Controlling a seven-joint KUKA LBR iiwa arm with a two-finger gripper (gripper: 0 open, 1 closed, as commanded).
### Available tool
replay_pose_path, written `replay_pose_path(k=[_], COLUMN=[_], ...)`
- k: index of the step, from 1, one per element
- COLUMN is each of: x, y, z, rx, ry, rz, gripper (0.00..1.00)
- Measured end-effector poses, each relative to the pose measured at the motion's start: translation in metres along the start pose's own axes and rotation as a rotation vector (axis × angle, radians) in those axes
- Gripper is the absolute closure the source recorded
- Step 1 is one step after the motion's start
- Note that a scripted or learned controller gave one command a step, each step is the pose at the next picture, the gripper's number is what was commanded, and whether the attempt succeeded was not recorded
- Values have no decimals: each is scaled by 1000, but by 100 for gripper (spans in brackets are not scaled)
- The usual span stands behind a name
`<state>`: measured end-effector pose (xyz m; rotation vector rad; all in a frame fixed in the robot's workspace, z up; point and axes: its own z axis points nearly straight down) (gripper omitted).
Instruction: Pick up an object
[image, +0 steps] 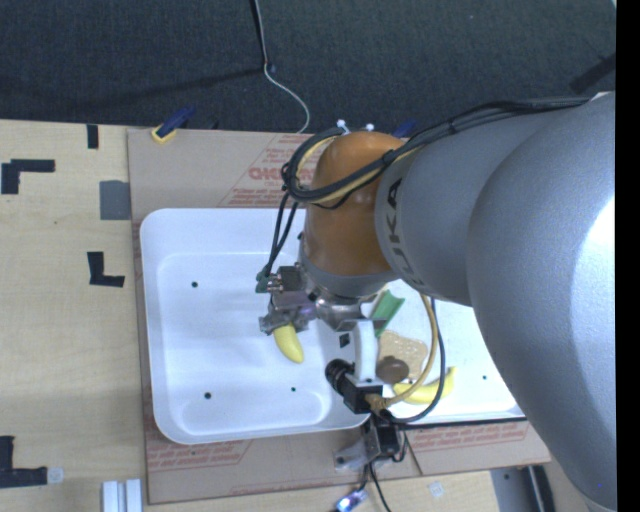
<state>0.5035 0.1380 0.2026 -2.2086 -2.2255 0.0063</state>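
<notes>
So the thing to grab here looks like the small yellow banana-shaped piece (289, 345) lying in the left bin (175, 300), over by that bin's right edge, roughly halfway between its far and near walls. Its long axis runs at a slant, upper end toward the far-left, lower end toward the near-right, and the lower tip is the only part fully in the open.

The end effector (283, 308) sits right on top of the upper end of it, so the piece pokes out just below and slightly to the right of the grey finger hardware. Honestly I can't tell whether the fingers are spread or closed, or whether they've actually got the banana between them. The wrist and the orange band (345, 215) block too much from this angle. Touching or just hovering over it, no idea.

My guess is the next bit comes down to whether the fingers straddle the short width of the piece rather than its length, since it lies diagonal to the bin walls.

Other stuff: the right bin (490, 385) is mostly hidden under the arm, but near its left edge there's a green object (388, 305), a brownish lump (400, 352), and a second curved yellow thing (432, 390) toward the near edge. The cardboard sheet (200, 170) sits under both bins on the surface (60, 350).
</notes>
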Motion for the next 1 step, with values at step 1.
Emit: replay_pose_path(k=[1], x=[54], y=[9], z=[-37], rx=[-8], ry=[0], rz=[0], gripper=[100])
